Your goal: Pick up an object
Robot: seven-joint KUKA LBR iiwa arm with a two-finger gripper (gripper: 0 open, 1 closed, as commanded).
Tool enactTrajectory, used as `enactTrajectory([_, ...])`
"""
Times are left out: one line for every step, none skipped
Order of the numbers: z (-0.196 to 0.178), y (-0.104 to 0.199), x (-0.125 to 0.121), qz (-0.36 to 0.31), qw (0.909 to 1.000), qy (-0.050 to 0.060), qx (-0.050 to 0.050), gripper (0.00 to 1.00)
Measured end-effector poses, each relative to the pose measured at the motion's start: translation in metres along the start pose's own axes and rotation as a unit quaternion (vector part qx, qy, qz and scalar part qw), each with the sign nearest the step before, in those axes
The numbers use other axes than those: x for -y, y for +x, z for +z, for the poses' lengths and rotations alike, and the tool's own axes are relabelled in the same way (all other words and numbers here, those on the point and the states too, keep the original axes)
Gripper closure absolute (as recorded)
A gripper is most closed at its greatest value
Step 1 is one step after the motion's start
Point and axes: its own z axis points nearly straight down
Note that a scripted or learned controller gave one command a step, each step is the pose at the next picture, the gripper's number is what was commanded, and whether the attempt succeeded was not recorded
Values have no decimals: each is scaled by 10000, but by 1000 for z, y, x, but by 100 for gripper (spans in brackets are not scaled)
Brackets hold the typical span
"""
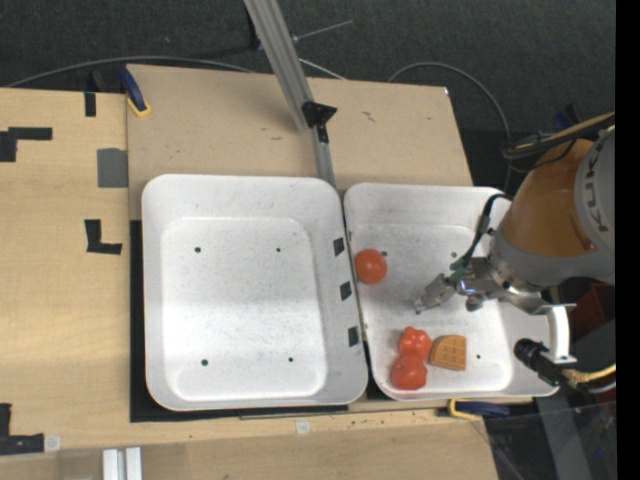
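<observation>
Now the left bin lies bare beside the right bin, where an orange ball sits near the left wall. A red pepper and waffle piece rest at the front edge. My gripper hovers above them, fingers apart, holding nothing.

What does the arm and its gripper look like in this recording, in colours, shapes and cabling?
The arm enters from the right: a bulky rounded orange band above a grey wrist section, with dark lettering on a pale grey part at the frame's edge. A thin dark cable loops along the wrist. The gripper is small, metallic grey and narrow, tapering toward its tip.
</observation>
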Motion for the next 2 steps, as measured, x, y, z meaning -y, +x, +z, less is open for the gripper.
enactTrajectory([52, 0, 0, -4, 10000, -34, 13, 0])
enactTrajectory([40, 1, 0, -8, 10000, -30, 1, 100])
